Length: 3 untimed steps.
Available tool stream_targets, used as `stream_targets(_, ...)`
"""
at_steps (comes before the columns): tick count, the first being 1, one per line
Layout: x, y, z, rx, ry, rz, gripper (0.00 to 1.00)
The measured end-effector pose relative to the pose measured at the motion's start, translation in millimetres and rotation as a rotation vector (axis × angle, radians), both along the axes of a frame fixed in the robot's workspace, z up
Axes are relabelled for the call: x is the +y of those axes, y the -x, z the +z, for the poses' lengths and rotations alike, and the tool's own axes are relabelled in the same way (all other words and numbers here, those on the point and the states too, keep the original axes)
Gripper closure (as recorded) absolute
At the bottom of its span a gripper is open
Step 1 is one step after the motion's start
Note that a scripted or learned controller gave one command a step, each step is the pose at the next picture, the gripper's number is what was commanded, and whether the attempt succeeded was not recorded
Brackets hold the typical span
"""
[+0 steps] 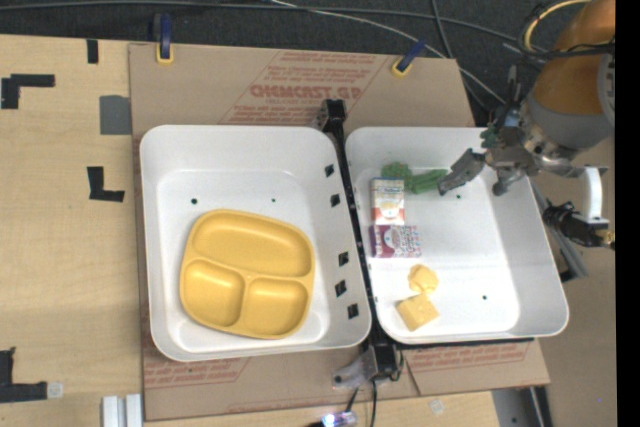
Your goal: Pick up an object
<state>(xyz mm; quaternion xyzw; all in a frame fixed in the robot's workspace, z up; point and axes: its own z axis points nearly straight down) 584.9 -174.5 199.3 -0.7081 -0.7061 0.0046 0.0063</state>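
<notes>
The right bin (520, 255) holds several small objects. A green leafy toy (408, 178) lies near its far left side. Just in front of it lies a small printed carton (389, 215), flat along the bin's left wall. Two yellow chunks (420, 297) rest near the front. My gripper (478, 179) hangs over the far right part of this bin, its fingers spread open with nothing between them. One fingertip (456, 179) points at the right end of the green toy, close to it.
The left bin (160, 165) contains a yellow divided plate (247, 272). Both bins rest on a cardboard sheet (300, 85) held by clamps. Black cables (300, 0) run across the dark area behind. The grey and orange arm (575, 85) stands at the right.
</notes>
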Motion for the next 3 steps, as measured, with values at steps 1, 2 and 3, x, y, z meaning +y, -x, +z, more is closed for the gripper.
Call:
stream_targets(1, 0.5, -3.0, 8.8, -0.014, 0.003, 0.004, 0.00)
stream_targets(2, -0.4, -6.1, -54.4, -0.010, 0.003, 0.004, 0.00)
stream_targets(3, 6.0, -9.4, -101.1, -0.010, 0.003, 0.005, 0.00)
